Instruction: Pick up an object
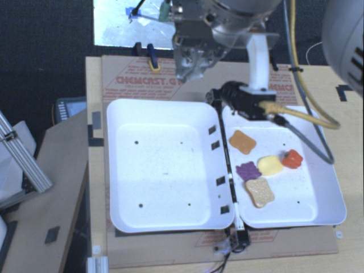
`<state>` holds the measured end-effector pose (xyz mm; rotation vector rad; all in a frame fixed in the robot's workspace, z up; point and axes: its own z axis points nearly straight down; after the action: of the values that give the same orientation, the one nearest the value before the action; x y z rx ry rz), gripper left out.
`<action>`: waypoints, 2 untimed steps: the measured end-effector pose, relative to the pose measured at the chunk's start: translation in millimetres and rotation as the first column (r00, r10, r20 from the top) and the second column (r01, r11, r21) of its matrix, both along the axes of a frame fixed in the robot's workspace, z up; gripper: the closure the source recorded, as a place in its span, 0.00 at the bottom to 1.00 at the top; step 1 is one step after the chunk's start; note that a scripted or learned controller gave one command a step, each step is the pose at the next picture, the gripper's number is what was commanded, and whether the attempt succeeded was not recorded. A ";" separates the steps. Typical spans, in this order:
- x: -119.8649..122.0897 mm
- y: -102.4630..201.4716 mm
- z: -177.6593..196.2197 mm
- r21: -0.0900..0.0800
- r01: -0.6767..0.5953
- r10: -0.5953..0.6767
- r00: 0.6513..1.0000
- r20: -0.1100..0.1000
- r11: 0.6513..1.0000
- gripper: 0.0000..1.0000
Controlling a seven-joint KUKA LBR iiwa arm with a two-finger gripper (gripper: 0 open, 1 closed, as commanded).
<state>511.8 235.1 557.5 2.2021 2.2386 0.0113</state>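
Toys shaped like food lie in the right bin (327, 201), five of them gathered near its middle: an orange piece (243, 141), a purple piece (248, 170), a yellow piece (270, 165), a red piece (292, 158) and a tan slice like bread (260, 191). The left bin (122, 209) sits beside it. The gripper (187, 67) hangs high above the far edge of the bench, over the cardboard sheet (136, 81), well apart from all five toys; at this slant it is not possible to tell how it stands. Nothing is visibly carried.

Each toy looks small, light and stiff, probably plastic with a smooth skin that may slip under a shallow pinch. None seems fragile. The purple, yellow and tan pieces lie touching or just beside one another, so a grasp there risks nudging a neighbour. The orange piece lies apart from the rest and looks the easiest target: flat, with open floor around it, best taken across its narrow width from straight above. The red piece, chunkier, offers taller sides, though it sits just beside the yellow one.
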 end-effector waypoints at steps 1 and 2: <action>0.0 0.0 -0.5 0.000 -0.002 0.002 1.000 -0.001 1.000 0.00; 0.2 0.4 10.8 0.001 -0.006 0.006 1.000 0.001 1.000 1.00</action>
<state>512.0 235.6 568.3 2.1953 2.2454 0.0142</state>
